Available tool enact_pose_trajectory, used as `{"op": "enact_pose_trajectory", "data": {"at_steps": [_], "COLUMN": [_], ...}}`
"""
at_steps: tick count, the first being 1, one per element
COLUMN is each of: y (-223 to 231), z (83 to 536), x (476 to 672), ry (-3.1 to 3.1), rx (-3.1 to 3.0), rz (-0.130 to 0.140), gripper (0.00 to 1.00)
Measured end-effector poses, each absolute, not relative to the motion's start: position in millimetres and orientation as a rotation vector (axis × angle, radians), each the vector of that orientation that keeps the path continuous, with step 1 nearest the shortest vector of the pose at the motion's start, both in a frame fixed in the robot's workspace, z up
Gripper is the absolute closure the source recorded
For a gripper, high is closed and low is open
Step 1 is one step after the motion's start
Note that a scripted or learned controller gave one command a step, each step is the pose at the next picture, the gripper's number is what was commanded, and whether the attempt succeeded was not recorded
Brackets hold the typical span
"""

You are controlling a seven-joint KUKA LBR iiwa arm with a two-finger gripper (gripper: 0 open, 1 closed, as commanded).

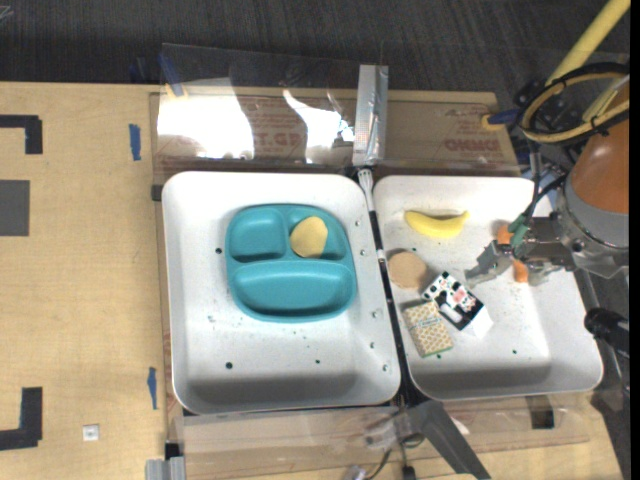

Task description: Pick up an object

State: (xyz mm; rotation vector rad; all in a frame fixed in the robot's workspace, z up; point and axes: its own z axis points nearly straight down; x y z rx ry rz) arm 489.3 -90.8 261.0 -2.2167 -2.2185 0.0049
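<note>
My gripper (492, 261) hangs over the right bin (560, 363), near its right side, with the arm's orange band (606, 176) above it. Small orange pieces (520, 269) show right beside the gripper; I cannot tell what they are. Just left and below the gripper lies a black-and-white patterned box (454, 300). A tan patterned packet (428, 327) touches that box's left side. A brown round cookie (407, 268) lies near the bin's left wall. A yellow banana (435, 223) rests at the back.
The left bin (200, 348) holds a teal divided plate (290, 288) with a yellow-brown round item (308, 236) in its upper right compartment. Clear plastic sheeting (260, 118) and a metal bar (368, 113) stand behind the bins. Cables (570, 98) hang at the upper right.
</note>
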Motion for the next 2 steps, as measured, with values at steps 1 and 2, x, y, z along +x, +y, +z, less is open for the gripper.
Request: {"op": "enact_pose_trajectory", "data": {"at_steps": [1, 2], "y": [-22.4, 2.4], "z": [180.3, 182.4], "x": [485.3, 489.0], "ry": [-2.348, -2.094], "rx": [-2.074, -2.338], "rz": [0.009, 0.005], "gripper": [0.00, 0.00]}}
